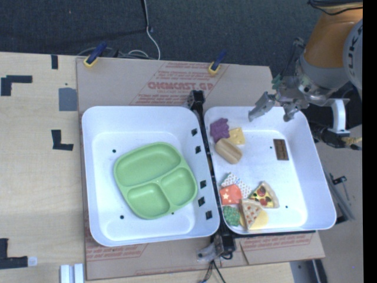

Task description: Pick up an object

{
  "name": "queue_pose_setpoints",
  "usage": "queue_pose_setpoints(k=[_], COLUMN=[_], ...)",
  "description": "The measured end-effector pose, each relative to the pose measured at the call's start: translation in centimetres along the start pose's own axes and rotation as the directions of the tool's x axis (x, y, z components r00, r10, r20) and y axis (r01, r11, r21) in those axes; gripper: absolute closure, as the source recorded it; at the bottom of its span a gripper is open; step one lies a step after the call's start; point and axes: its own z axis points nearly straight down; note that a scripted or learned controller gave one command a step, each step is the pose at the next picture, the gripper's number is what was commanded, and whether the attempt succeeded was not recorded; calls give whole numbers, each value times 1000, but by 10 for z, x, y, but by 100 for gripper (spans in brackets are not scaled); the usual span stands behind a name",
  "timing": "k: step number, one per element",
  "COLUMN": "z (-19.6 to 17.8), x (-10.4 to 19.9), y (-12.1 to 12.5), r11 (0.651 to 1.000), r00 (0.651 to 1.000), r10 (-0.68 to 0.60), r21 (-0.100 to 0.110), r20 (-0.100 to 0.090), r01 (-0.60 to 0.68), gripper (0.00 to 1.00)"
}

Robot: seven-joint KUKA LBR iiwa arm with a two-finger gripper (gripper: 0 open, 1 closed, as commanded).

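Note:
My gripper [273, 111] hangs over the far edge of the right bin [312, 175], fingers spread open with nothing between them. Below and left of it lie a purple grape bunch [219, 128], a yellow cheese piece [237, 136] and a tan bread roll [228, 151]. A small brown block [281, 149] rests just beneath the gripper, nearer the bin's middle. At the bin's near side sit a red block with a star [230, 194], a pizza slice [264, 195], a sandwich wedge [253, 214] and a green piece [231, 216].
The left bin [100, 158] holds a green divided plate [155, 180]. A black divider with clips [202, 158] runs between the bins. Cardboard [171, 81] lies under both, held by blue-yellow clamps [94, 55] at the back.

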Motion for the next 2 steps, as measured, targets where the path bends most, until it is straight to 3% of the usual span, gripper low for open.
queue_pose_setpoints(k=[1, 2], z=[92, 135], x=[29, 30], y=[46, 44], r11=[1000, 1000], r00=[1000, 1000], r10=[-3, -1], r21=[3, 5], r20=[0, 1], r01=[3, 1], gripper=[0, 0])
